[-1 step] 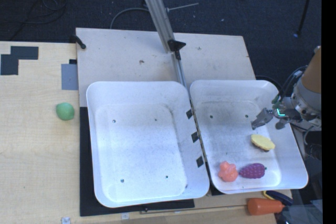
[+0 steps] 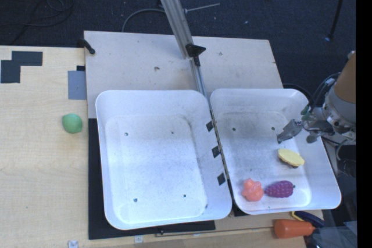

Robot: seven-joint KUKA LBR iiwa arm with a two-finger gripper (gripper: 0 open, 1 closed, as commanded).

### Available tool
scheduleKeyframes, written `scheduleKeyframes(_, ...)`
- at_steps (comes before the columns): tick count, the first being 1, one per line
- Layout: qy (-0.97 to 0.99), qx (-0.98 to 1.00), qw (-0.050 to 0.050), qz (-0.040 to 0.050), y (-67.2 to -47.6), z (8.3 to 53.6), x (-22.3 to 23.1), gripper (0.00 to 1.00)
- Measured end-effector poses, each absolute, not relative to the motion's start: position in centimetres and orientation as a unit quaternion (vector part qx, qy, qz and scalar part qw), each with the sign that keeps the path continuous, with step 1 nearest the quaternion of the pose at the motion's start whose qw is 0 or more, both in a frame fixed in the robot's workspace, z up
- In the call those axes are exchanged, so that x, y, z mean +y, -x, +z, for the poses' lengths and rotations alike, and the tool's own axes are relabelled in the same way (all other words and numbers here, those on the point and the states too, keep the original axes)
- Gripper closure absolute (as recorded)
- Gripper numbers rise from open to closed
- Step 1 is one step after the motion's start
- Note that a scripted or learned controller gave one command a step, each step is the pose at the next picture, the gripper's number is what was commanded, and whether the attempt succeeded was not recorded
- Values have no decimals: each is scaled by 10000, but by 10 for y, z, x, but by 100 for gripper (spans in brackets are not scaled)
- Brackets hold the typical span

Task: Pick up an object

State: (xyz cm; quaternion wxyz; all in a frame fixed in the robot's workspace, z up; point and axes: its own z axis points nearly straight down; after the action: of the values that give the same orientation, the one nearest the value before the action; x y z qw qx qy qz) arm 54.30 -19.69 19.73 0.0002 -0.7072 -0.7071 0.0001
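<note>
Though the gripper [image 2: 289, 132] hangs slightly open and holds nothing, the yellow toy [image 2: 290, 157] lies just near of it in the right bin [image 2: 244, 103] (probably light, smooth plastic); grasping across its narrow middle looks best.

Both white bins [image 2: 154, 103] are looking like smooth, matt plastic, scuffed grey in the middle. The table [image 2: 35, 154] is showing pale wood grain. The slanted rail [image 2: 174, 9] is gleaming like ribbed metal. The purple grape cluster [image 2: 279, 189] is looking bumpy.

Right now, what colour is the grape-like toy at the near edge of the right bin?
Purple: the grape-like toy shows clearly in the camera view.
</note>
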Motion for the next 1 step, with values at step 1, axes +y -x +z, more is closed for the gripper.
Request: scheduleKeyframes(1, 7068, -7074, 15, 8, -545, 155, -195, 0)
